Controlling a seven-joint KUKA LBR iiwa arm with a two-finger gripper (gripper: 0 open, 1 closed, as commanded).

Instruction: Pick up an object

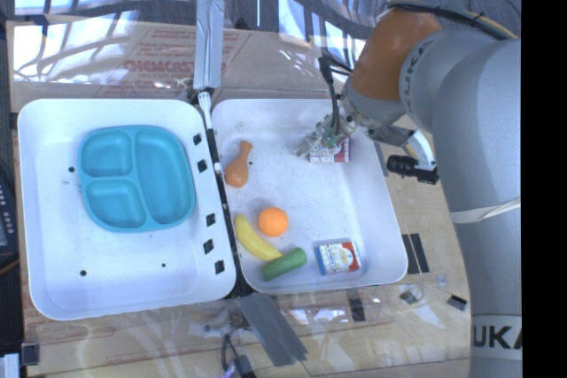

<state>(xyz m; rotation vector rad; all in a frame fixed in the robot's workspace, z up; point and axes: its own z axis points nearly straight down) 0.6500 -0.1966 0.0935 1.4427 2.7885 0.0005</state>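
Gripper (pixel 324 140) down in the right bin (pixel 376 217), at a small red-and-white carton (pixel 331 152).

The fingers sit right on the carton's near top; whether they clasp it I cannot tell. The orange (pixel 273 221) lies well below the carton.

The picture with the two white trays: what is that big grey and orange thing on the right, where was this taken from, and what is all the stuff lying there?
It is a robot arm, grey with an orange band, reaching in from the right. One camera fixed above the bench looks down at a slant. At the arm's tip is a two-finger gripper, down at a small red and white box in the right bin. Whether it grips the box is too small to tell. That bin also holds a toy drumstick, an orange, a banana, a green cucumber-like piece and a small carton. The left bin holds a blue divided plate.
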